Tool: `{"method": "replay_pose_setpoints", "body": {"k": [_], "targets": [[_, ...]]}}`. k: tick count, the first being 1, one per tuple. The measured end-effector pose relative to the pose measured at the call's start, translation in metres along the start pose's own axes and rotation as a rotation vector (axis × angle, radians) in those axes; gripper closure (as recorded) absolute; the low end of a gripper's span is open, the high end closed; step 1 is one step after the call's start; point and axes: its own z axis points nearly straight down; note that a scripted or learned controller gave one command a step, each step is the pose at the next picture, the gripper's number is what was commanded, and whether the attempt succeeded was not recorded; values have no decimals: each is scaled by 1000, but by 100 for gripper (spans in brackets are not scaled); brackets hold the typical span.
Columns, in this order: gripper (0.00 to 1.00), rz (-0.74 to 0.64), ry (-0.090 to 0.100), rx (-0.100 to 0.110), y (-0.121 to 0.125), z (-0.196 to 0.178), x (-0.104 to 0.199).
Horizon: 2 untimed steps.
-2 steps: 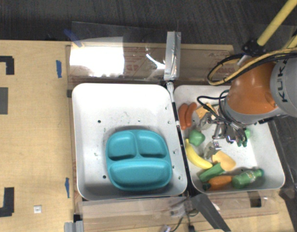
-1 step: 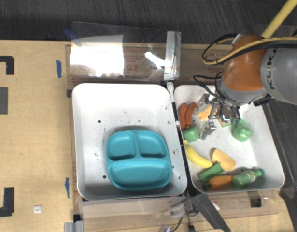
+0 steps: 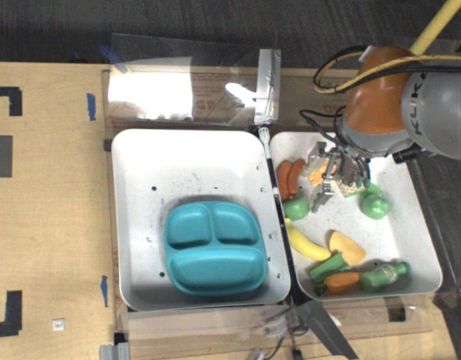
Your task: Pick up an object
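Note:
My gripper [image 3: 329, 183] hangs low over the upper middle of the right bin [image 3: 417, 223], below the orange wrist band. A small orange-yellow piece [image 3: 315, 175] lies right against its left side; whether it is gripped I cannot tell. Left of the gripper lies a red sausage [image 3: 290, 177], with a green round piece [image 3: 296, 208] below it. A green pepper-like toy [image 3: 375, 204] sits just to the gripper's right. Toward the near edge are a banana [image 3: 306, 245], an orange wedge [image 3: 347, 247], a carrot [image 3: 341, 281] and a green bottle [image 3: 384, 274].
The left bin [image 3: 140, 163] holds a teal divided tray [image 3: 214, 247] in its near half. A clear plastic sheet and metal bracket [image 3: 267, 88] stand behind the bins. Cables loop around the wrist at the upper right.

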Motion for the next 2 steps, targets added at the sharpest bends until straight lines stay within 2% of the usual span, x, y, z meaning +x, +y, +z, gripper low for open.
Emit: {"method": "replay_pose_setpoints", "body": {"k": [1, 2], "targets": [[100, 2, -38, 1, 0, -15, -7], [100, -16, -38, -1, 60, -103, -10]]}}
